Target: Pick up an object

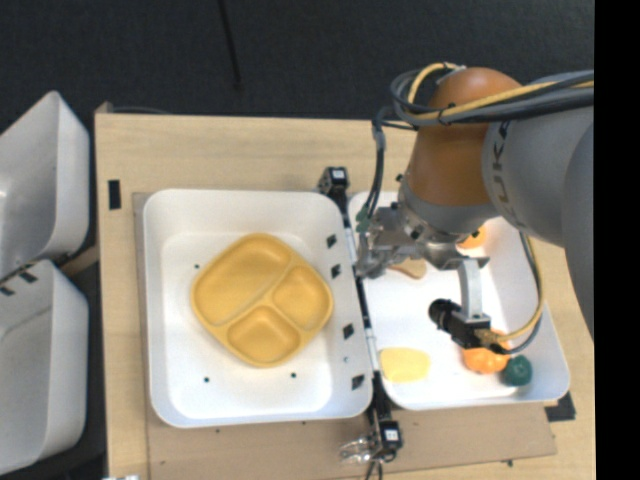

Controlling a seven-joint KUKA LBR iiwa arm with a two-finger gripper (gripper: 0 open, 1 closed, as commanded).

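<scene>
Lump (pixel 404 365), pale yellow and flattish, lies in the right bin (pixel 425 313); whether the jaws are open I cannot tell.

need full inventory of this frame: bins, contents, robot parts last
bench: 1, pale wood, under both bins
left bin: 1, white, view's left
right bin: 1, white, view's right
plate: 1, yellow, three compartments, in left bin
flat piece: 1, pale yellow, right bin, lower left corner
round piece: 1, orange, right bin, lower right
ball: 1, green, right beside the round piece
tan piece: 1, right bin, partly under the gripper
arm: 1, grey with orange band, from the right
gripper: 1, over right bin's left wall
</scene>
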